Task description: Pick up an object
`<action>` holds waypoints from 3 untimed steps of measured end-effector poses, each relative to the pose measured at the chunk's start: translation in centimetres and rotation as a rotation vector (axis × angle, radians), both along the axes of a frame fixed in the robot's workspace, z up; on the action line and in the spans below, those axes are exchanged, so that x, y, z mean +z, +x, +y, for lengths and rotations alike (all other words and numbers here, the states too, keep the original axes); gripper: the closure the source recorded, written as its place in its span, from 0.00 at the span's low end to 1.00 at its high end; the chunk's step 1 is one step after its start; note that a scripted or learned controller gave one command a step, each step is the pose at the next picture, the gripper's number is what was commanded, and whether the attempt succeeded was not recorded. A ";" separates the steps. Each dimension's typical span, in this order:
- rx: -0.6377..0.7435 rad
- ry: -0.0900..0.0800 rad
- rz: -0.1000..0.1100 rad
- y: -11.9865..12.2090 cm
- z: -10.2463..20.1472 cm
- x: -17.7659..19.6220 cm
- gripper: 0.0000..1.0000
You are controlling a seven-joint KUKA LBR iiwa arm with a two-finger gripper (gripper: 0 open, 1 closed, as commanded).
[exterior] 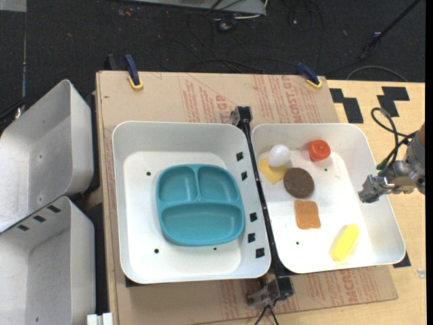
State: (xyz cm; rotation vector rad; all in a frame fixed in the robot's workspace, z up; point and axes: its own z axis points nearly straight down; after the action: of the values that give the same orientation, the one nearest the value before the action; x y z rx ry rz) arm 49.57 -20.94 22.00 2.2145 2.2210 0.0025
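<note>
Poised at rt bin's (385,208) outer rim w/ gripper (371,189) grip state unclear, nearest picks just inboard: yellow piece (345,242) below-left, orange square (307,214), brown disc (298,182) beyond, prob. staged for reach.

Smooth white plastic bins (135,141), glossy teal plastic divided plate (200,204), matt brown cardboard sheet (203,93) with red print, shiny yellow plastic piece (345,242), dull metal tool (373,187)
</note>
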 end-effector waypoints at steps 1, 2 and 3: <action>0.000 -0.001 -0.001 0.4 -0.4 4.3 1.00; 0.004 0.003 0.004 1.6 4.0 3.6 1.00; 0.006 0.004 0.003 2.1 9.5 4.3 1.00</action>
State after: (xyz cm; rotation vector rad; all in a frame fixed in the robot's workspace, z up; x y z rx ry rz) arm 51.69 -11.39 26.31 2.2118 2.2312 0.0034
